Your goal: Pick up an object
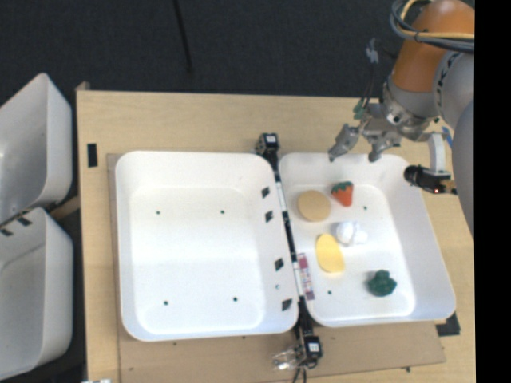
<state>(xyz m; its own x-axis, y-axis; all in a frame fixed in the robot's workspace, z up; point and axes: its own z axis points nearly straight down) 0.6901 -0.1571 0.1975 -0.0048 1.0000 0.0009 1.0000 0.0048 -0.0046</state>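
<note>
**Objects in the right bin, gripper spread above its far edge**

Objects lie grouped in the right bin (415,246), all apart from the gripper (356,148). A tan disc (314,206) sits near the bin's centre-left. A strawberry (342,193), red with a green top, lies just beside the disc at its 2 o'clock. A white lump (349,233) rests at 5 o'clock from the disc, touching or nearly touching a yellow piece (330,254) at the lump's 7 o'clock. A green piece (382,283) lies alone toward the bin's 5 o'clock corner.

The gripper hangs over the bin's 12 o'clock rim, its two fingers set wide apart with nothing between them. The strawberry is the nearest object, at roughly 6 o'clock from the fingers. The arm (423,50), with its orange band, reaches in from 2 o'clock.

The left bin (128,238) adjoins the right one along a shared edge on the bench (200,118).
</note>
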